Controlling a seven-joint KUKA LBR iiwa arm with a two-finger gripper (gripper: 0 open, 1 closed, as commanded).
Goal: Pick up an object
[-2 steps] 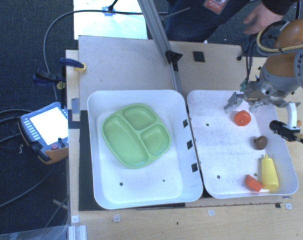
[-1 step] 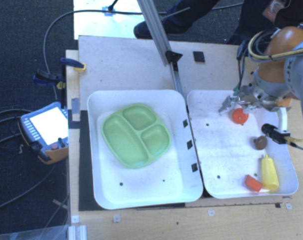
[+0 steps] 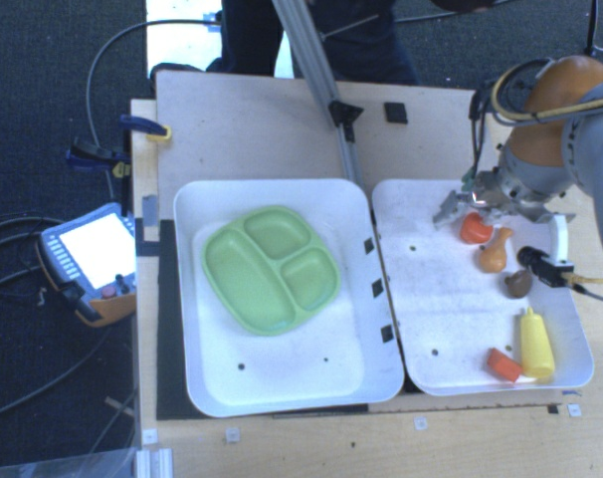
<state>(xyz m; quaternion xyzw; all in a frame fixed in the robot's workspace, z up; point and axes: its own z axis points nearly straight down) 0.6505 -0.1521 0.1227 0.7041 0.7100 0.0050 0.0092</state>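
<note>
Pincer (image 3: 459, 207) spread above orange object (image 3: 475, 230); yellow bottle (image 3: 535, 345) long axis near-far, cap far.

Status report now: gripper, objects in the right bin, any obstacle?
Gripper low over orange object, nothing visibly held. Yellow bottle near front edge. Green tray in left bin.

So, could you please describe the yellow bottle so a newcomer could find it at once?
Look in the right-hand white bin, down at its near right corner. The yellow bottle lies there beside a small orange piece. It is the bin's only yellow thing, and the longest.
</note>
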